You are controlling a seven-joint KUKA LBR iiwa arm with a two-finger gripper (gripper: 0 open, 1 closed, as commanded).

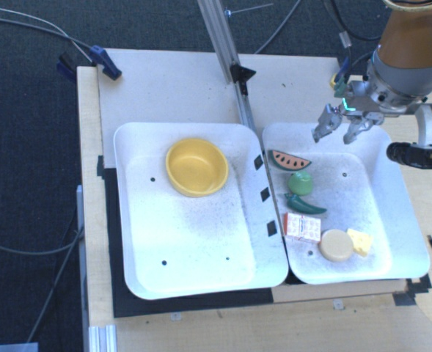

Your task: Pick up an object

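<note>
My gripper (340, 130) hangs over the far edge of the right bin (392, 196), its two fingers spread open with nothing between them. Below and left of it, along the bin's left side, lie a watermelon slice (289, 160), a green round fruit (301, 183), a dark green pepper (306, 207), a red-and-white carton (302, 227), a tan disc (337, 246) and a yellow cheese wedge (361, 242). The watermelon slice is the nearest of these to the fingers.
A yellow bowl (196, 166) sits in the far part of the left bin (193, 262). A slanted metal pole (223, 35) rises behind the bins. Cables run over the dark floor at left.
</note>
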